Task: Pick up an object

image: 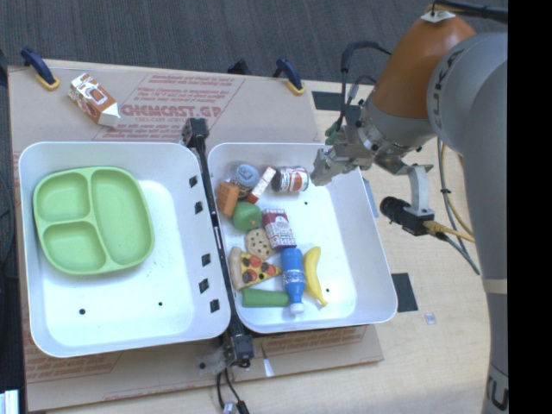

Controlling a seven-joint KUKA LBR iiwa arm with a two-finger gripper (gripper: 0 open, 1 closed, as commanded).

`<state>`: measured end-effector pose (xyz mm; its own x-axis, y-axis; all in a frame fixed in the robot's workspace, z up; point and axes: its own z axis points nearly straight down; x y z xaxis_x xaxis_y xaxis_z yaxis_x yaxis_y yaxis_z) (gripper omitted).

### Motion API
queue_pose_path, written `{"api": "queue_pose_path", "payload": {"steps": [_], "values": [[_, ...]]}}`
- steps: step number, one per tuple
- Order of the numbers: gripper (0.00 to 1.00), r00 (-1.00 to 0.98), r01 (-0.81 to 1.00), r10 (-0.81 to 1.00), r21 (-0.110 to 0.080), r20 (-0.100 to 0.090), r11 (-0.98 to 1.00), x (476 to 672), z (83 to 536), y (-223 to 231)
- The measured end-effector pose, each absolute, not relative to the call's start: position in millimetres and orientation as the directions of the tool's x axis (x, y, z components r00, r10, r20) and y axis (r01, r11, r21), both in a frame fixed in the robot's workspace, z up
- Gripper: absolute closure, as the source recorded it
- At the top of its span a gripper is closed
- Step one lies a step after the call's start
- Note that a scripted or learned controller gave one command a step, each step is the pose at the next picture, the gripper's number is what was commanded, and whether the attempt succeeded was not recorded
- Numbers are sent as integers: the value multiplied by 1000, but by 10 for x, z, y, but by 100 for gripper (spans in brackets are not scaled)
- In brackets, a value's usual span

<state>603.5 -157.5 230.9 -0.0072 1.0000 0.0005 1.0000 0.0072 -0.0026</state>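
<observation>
Can [294,179] lies on side in right bin [366,257], top end, near claw [323,167]. Cannot tell claw state. Can looks hard, smooth, round, light; may roll. Best grab: across middle, on round sides.

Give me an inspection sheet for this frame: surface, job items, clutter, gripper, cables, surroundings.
Surface: cardboard sheet on the bench, held by clamps, bearing two white bins side by side.
Job's things: right bin holds a banana, blue bottle, pizza slice, green cylinder, small can, red carton and other small toys.
Clutter: green divided tray in the left bin; small carton on the cardboard.
Gripper: gripper over the right bin's upper right corner, nothing seen in it.
Cables: wires at the wrist and at the front edge.
Surroundings: dark carpet.
</observation>
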Motion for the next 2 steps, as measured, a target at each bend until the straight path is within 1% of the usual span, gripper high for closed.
{"api": "queue_pose_path", "payload": {"steps": [1,2], "values": [[100,-7,1000,1000,-4,0,7,5967,2173,-1091],[100,-6,1000,1000,-4,0,6,5230,2054,-976]]}}
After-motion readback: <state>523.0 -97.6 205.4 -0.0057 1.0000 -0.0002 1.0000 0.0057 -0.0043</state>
